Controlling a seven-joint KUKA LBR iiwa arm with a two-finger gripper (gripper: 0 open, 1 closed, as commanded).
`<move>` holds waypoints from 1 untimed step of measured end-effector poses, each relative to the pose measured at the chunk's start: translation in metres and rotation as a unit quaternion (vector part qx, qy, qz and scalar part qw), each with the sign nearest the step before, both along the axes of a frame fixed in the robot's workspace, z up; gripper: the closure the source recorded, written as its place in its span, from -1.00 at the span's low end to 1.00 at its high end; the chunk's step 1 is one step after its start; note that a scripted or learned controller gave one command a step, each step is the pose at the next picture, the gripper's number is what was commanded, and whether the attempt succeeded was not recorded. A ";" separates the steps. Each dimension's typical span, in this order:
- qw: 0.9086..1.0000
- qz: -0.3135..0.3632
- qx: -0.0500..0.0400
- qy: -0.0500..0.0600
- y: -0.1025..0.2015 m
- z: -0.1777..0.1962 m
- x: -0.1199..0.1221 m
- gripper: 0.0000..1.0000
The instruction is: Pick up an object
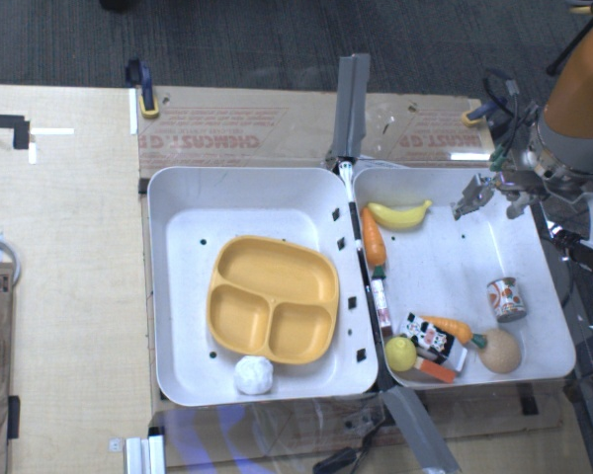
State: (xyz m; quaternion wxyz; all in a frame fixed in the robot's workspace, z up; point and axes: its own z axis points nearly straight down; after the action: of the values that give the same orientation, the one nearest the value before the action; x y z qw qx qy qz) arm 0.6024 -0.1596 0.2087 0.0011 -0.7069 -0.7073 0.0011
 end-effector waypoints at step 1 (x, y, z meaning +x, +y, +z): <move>0.999 0.039 0.001 0.001 0.034 -0.065 -0.126 -1.00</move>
State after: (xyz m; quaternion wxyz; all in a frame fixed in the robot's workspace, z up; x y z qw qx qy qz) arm 0.4767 -0.1253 0.1438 0.0019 -0.6785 -0.7346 0.0010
